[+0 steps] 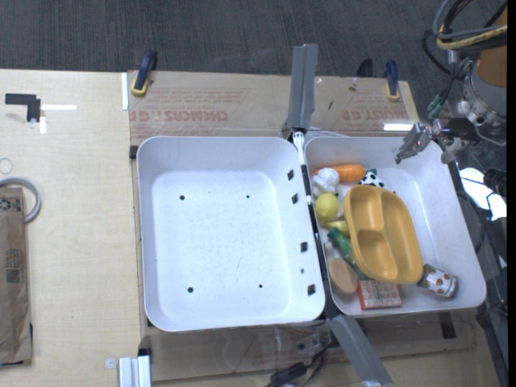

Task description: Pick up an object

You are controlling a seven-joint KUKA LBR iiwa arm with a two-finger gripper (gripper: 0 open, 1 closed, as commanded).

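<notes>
The right bin (470, 252) holds several objects. A yellow divided dish (383, 236) lies tilted across its middle. Behind it are an orange carrot (348, 172), a white piece (325, 180) and a small black-and-white ball (370, 178). A yellow lemon (326, 207), a green item (340, 244) and a tan disc (343, 276) line the left wall. At the front lie a red box (379, 294) and a spotted cup (439, 281). My gripper (413, 145) hovers over the bin's far right corner, apart from all of them.
The left bin (218, 232) sits beside the right one, with a grey bar (303, 87) rising behind where they meet. Cardboard (210, 107) with clamps lies behind the bins. A brown bag (12, 272) rests at the bench's far left. Cables (476, 14) hang at the top right.
</notes>
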